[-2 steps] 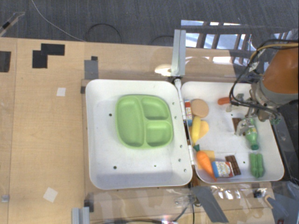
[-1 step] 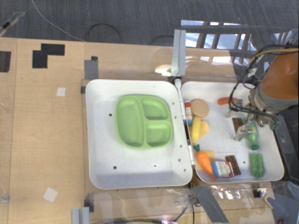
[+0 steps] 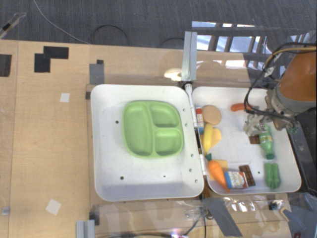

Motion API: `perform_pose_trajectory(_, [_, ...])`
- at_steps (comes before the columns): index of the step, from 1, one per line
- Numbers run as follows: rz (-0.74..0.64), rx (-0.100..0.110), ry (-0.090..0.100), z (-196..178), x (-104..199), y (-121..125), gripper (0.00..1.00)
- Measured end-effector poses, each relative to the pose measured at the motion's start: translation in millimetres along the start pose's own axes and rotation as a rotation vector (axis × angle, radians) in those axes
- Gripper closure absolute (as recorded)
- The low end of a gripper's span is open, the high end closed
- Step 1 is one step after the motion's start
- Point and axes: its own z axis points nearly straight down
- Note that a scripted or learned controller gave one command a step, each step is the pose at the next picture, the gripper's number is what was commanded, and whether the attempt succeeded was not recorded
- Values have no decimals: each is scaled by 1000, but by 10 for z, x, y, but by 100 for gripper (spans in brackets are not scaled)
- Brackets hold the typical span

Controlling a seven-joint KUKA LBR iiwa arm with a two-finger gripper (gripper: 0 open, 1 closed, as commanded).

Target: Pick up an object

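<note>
The gripper hangs low over the right bin, just beside the top of a small green bottle; whether it is open or closed cannot be told from here (the wrist hides it). Relative to that bottle: a brown block touches its left side, a green ridged piece lies below, a red-orange piece above left. Farther left sit a round bun, banana, carrot and small carton. The left bin holds a green divided plate.
</note>
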Motion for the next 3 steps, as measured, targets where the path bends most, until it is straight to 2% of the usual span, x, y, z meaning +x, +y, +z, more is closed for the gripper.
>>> perform_pose_trajectory(1, [0,-1,1,5,2,4,0])
perform_pose_trajectory(2, [-25,-6,16,160,54,-3,0])
perform_pose_trajectory(3, [-30,1,0,-2,-4,-4,100])
